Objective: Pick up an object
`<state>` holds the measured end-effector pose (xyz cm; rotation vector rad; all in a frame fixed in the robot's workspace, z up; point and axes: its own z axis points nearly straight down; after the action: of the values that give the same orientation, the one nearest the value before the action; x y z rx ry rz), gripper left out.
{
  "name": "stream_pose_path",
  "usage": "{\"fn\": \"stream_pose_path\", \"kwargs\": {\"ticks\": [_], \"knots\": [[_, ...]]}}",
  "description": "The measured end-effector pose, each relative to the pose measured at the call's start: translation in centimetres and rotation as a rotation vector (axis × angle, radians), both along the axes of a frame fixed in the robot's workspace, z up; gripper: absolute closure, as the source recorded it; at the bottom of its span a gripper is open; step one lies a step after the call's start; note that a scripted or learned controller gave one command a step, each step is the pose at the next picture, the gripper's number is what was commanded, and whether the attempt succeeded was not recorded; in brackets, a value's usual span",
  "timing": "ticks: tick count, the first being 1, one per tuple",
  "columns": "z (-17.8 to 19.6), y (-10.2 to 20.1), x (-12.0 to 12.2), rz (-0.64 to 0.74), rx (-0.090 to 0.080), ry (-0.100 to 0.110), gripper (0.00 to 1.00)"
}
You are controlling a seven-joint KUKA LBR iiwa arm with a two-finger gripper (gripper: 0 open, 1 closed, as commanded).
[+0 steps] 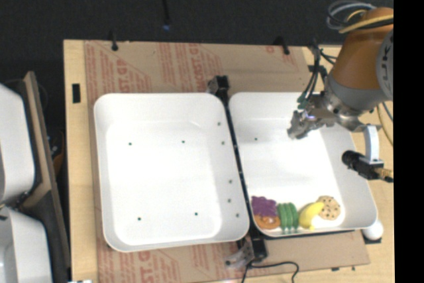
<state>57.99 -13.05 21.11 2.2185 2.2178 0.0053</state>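
Note:
Several small objects lie in a row along the front wall of the right bin [344, 149]: a purple grape bunch [264, 207] on an orange piece [268, 222], a green ridged object [287, 216], a yellow banana-like object [310, 214] and a tan cookie with dark chips [328, 208]. My gripper [297, 127] hangs over the back half of the right bin, well away from the row of objects. I see nothing under or around it.
The left bin [106, 116] lies beside the right one on a cardboard-covered bench [165, 66]. A black clamp [218, 85] sits at the back between the bins. Cables and a black fitting [361, 163] trail at the right bin's right wall.

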Motion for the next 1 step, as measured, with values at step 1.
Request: {"fn": "stream_pose_path", "kwargs": {"ticks": [1], "knots": [[6.08, 0.64, 0.18, 0.001, 0.000, -0.001, 1.00]]}}
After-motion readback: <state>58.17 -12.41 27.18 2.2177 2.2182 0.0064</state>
